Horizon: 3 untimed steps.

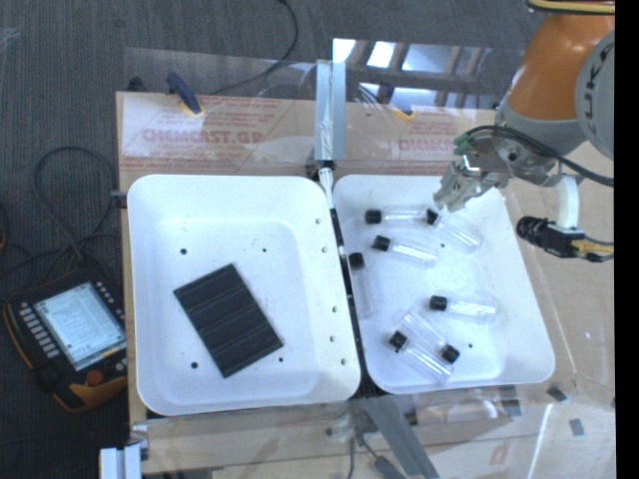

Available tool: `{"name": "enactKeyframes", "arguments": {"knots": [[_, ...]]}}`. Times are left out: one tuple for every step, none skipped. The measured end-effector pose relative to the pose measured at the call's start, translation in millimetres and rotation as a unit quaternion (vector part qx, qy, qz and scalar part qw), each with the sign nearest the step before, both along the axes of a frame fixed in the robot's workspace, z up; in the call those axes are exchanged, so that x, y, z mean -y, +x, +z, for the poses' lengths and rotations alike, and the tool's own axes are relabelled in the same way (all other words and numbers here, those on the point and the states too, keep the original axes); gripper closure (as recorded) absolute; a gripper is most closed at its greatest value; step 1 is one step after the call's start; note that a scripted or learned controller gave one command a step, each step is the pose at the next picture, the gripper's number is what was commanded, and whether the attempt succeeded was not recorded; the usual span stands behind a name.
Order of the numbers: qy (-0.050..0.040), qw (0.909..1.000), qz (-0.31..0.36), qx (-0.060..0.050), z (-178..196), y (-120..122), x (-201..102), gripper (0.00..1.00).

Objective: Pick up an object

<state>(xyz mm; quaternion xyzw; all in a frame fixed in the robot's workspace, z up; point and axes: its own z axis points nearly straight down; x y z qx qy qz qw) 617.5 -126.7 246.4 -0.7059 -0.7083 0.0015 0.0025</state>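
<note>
The grey arm with its orange band reaches in from the right, and its two-finger gripper [446, 200] hangs over the far part of the right shallow white plastic bin [519, 297]. Whether its fingers are spread or pressed together cannot be told at this size.

The right bin holds several clear plastic tubes with black caps. 1 capped tube [454, 230] lies just below the gripper tip, its cap close to the fingers; contact cannot be judged. Another tube [391, 214] lies beside it toward the left, and a third [404, 250] just nearer. A tube [462, 307] lies mid-bin, 2 more [424, 352] lie near the front wall, and 1 [359, 279] lies along the left wall.

The left shallow white plastic bin [160, 218] holds a flat dark ribbed rectangular panel [227, 319], lying askew. A handheld control pendant with a lit screen [68, 332] lies on the floor at left.
</note>
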Motion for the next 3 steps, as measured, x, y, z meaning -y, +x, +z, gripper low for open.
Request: {"name": "enactKeyframes", "arguments": {"knots": [[-0.0021,0.9841,0.177,0.009,-154.7,-40.3,14.2,0.00],[-0.0005,0.9841,0.177,0.009,-148.4,-39.6,13.1,1.00],[-0.0004,0.9841,0.177,0.009,-148.5,-39.7,13.1,0.00]]}}
